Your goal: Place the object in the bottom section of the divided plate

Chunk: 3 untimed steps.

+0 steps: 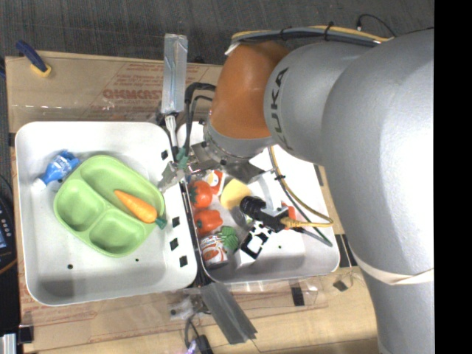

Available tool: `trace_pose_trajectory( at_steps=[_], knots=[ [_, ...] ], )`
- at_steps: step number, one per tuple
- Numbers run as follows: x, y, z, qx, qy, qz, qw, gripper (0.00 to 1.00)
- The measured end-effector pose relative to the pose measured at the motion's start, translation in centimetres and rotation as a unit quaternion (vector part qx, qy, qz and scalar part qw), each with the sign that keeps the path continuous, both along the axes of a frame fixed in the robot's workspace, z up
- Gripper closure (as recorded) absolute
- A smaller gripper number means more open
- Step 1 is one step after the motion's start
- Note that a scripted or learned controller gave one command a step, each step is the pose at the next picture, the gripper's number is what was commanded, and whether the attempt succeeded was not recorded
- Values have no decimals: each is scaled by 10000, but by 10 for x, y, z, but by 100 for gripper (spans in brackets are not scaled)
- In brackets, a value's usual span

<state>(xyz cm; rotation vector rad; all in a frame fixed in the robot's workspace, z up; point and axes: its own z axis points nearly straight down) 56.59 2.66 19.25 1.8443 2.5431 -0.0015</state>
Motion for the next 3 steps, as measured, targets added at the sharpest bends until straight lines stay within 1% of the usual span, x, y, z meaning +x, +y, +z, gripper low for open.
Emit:
trace_pose_trajectory(
  at_steps=[1,2,3],
  knots=[
    [0,1,9,1,19,22,10000,100],
    [-36,54,-2,2,26,717,9974,100],
    [-36,53,-2,1,23,712,9975,0]
  ],
)
